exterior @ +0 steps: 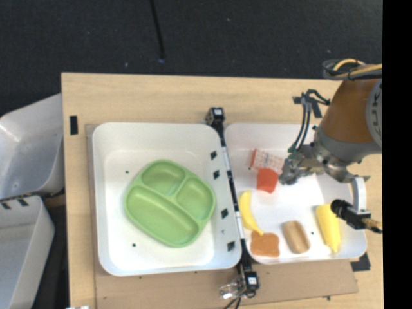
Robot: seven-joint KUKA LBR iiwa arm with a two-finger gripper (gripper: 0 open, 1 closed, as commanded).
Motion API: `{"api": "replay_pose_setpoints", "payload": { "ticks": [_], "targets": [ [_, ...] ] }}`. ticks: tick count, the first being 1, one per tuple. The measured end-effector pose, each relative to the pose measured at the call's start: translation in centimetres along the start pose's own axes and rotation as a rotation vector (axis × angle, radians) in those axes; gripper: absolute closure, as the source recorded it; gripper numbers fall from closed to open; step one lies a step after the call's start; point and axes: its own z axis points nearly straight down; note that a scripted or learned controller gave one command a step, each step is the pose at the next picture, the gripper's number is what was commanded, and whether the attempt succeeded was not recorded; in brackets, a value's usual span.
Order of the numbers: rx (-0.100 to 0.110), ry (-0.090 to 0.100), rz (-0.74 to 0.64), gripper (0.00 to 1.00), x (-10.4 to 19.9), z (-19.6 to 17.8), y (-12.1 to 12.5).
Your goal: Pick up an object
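A green divided plate (170, 202) lies in the left white bin (103, 172) on the wooden surface (161, 95), with dark floor (193, 24) beyond and white plastic tubs (26, 166) just off its left edge.

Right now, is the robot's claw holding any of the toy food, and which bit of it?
It cannot be told. The gripper sits right beside the red block in the right bin, but its tips are too blurred to show a hold.

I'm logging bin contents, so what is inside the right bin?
The right bin holds two bananas, a red block, an orange piece and a bread roll. The gripper and arm cover part of its floor.
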Motion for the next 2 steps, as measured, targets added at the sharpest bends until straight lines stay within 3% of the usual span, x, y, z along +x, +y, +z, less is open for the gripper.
{"api": "replay_pose_setpoints", "payload": {
  "ticks": [1, 2],
  "targets": [
    [-0.002, 0.000, -0.011, 1.00, 0.9, -5.5, 0.0],
    [0.002, 0.001, -0.012, 1.00, 0.8, -8.3, 0.2]
  ]
}}
